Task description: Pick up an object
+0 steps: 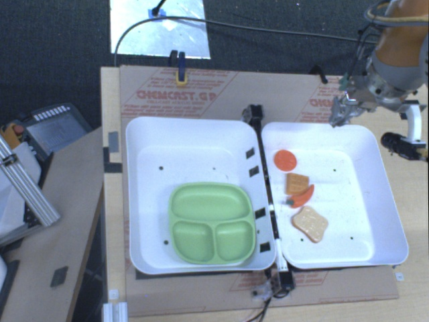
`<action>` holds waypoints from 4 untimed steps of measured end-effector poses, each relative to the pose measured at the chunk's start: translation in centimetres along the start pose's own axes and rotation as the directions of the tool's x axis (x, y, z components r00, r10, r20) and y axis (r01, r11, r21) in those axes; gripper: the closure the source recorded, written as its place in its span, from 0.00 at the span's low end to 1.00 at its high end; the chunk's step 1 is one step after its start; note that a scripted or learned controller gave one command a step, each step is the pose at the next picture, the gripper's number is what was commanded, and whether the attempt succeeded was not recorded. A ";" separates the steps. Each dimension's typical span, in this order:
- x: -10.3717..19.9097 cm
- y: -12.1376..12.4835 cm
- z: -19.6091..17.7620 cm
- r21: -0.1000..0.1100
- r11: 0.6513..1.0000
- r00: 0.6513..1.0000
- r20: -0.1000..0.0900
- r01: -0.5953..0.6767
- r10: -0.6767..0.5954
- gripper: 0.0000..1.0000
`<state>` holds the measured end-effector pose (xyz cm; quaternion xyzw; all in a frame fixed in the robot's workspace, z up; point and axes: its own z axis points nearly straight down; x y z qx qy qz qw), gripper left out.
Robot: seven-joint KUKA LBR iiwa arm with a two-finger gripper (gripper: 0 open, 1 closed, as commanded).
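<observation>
The right bin (375, 200) holds several toy foods near its left wall: a round orange-red disc (285, 159), a small brown cracker-like square (297, 183), a red curved piece (305, 196) and a tan slice of bread (310, 223). My gripper (340, 113) hangs above the far edge of the right bin, well behind and to the right of the foods. Nothing shows between its fingertips.
A green three-compartment plate (211, 223) lies in the left bin (144, 180). A black divider with clips (263, 180) runs between the bins. Cardboard (221, 92) lies under both bins. Beyond the bench's left edge stands grey equipment (53, 129).
</observation>
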<state>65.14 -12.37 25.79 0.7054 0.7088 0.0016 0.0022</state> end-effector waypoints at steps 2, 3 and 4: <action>9.1 -3.3 -0.3 0.005 1.000 1.000 -0.002 0.004 -0.004 1.00; 15.0 -5.3 0.4 0.007 1.000 1.000 -0.003 0.005 -0.005 1.00; 20.9 -6.4 1.1 0.005 1.000 1.000 -0.003 0.005 -0.005 1.00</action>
